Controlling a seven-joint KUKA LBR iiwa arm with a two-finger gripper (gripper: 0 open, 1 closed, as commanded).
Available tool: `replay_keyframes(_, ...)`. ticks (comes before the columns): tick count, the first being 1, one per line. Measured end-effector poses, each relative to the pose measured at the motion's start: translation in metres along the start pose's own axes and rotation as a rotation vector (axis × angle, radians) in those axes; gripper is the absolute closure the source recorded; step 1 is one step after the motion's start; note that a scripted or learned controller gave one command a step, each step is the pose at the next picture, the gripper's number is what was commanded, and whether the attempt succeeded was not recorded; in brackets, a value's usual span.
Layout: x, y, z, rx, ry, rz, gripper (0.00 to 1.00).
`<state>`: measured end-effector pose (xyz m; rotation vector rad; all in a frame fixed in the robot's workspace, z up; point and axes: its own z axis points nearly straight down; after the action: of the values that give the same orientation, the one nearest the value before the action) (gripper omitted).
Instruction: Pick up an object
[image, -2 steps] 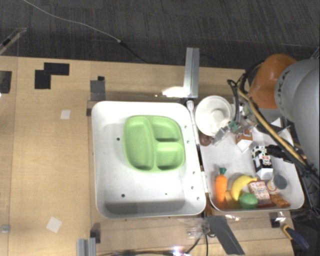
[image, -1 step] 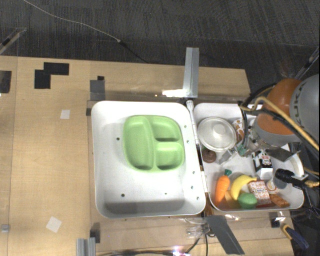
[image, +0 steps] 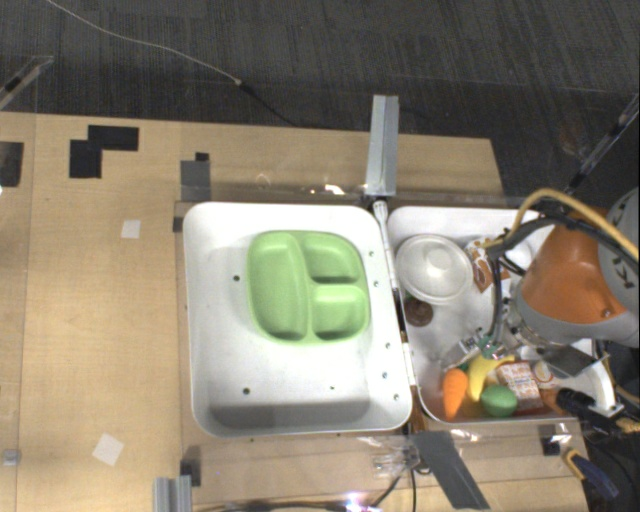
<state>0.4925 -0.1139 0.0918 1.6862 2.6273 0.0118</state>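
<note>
Green tray – left bin | bowl, carrot – right bin

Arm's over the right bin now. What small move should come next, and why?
Probably a short descent. The gripper hangs just above the cluster at the right bin's near end: orange toy carrot, yellow toy banana, green round toy. Nothing looks grasped yet.
</note>
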Motion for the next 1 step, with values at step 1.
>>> replay_keyframes(1,0.0187,0.0091,0.0001,-0.001,-0.005,0.008,0.00)
